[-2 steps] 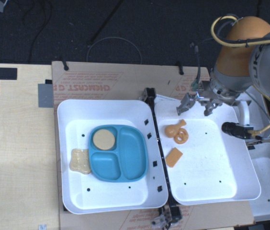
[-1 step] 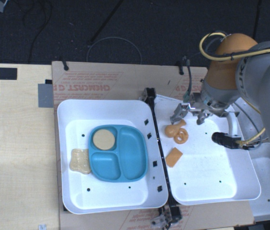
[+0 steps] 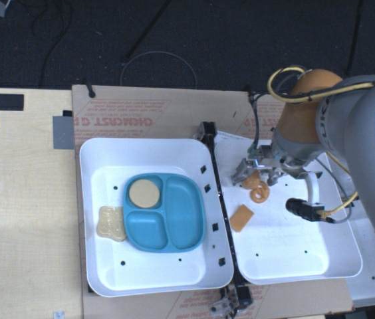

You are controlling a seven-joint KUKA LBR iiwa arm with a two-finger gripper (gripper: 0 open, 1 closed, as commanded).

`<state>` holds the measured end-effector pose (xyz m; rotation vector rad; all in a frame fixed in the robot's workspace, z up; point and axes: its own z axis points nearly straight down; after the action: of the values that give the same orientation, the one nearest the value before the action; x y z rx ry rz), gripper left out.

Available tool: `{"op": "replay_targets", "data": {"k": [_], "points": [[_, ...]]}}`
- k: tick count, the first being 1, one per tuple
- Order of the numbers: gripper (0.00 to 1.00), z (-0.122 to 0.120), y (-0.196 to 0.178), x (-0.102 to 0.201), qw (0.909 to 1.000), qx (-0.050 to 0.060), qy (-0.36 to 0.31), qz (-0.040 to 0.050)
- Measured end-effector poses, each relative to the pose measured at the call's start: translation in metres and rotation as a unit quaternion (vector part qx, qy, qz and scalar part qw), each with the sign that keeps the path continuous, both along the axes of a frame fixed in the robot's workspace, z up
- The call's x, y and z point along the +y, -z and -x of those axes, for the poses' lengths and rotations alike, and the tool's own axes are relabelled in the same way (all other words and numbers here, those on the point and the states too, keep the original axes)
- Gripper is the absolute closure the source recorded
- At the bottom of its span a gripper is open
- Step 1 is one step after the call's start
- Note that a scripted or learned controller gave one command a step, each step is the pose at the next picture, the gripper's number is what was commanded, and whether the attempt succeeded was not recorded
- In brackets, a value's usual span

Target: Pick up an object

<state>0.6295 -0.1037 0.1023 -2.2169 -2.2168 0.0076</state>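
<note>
Arm's parked low over the right bin point(image 3: 347, 261)
Gripper point(image 3: 257, 176) sits right above an orange pretzel-shaped piece point(image 3: 260, 193); honestly can't tell if it's clamped or loose.

Grey arm enters from the right, orange band just above the wrist, wrist angled down and leftward. End effector point(image 3: 257, 171) sits low at the arm's left tip. Yellow cable loops over the wrist, above and right of the end effector.
</note>
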Motion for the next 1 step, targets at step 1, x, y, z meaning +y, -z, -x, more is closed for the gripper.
{"op": "replay_targets", "data": {"k": [1], "points": [[0.00,-0.0015,0.0119,-0.0001,1.0000,-0.005,0.000,0.0019]]}}
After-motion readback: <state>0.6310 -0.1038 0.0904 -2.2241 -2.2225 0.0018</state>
